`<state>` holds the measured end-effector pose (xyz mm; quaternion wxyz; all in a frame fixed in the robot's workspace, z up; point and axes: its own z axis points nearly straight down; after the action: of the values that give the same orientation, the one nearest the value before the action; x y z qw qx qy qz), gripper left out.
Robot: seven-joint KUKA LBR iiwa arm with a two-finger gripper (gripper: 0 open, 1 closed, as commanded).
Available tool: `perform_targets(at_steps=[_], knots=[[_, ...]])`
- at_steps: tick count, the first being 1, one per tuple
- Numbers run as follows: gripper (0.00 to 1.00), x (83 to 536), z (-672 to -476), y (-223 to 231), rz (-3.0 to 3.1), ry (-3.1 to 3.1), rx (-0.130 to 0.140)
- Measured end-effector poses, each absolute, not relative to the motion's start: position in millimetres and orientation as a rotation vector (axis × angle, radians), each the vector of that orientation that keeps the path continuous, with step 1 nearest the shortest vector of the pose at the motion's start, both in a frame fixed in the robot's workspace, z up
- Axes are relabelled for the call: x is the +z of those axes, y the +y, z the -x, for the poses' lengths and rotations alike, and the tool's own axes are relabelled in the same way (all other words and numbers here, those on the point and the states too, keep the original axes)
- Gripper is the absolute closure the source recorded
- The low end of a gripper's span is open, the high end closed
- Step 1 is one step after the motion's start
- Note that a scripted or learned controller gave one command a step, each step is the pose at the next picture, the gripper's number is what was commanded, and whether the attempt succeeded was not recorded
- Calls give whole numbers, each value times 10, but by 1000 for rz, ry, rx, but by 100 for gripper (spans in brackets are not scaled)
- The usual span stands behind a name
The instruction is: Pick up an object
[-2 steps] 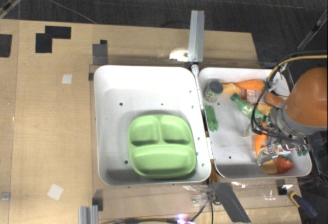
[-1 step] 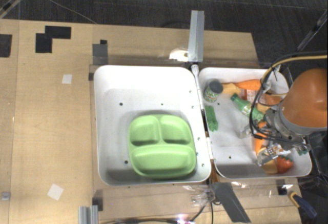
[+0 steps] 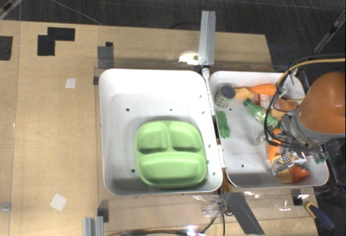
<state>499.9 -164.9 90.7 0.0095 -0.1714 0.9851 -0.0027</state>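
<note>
Your gripper (image 3: 285, 149) is down in the right bin (image 3: 240, 167), at its right side, under the orange band (image 3: 325, 104) and a tangle of cables, and you cannot tell how its jaws stand, nor whether anything sits between them. Treat the grasp as unproven: the pile right below holds a clear crinkly packet (image 3: 281, 163) touching a red-orange piece (image 3: 300, 174), so you would do well to commit to one of them, come straight down over its middle, and lift slowly enough to see whether it follows. The packet looks slippery and soft, likely to fold or slide out; the red-orange piece looks firmer. Further up the bin lie a green bottle (image 3: 254, 109) tilted on its side, an orange carrot-like toy (image 3: 259, 89), a small can (image 3: 224, 94) and a green strip (image 3: 222, 125) against the left wall. The left bin (image 3: 113, 121) carries a green divided tray (image 3: 171, 153)
</note>
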Motion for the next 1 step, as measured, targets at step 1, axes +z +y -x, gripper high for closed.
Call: perform_targets(at_steps=[1], knots=[[0,895,-5709,-1737,417,3098,-7]])
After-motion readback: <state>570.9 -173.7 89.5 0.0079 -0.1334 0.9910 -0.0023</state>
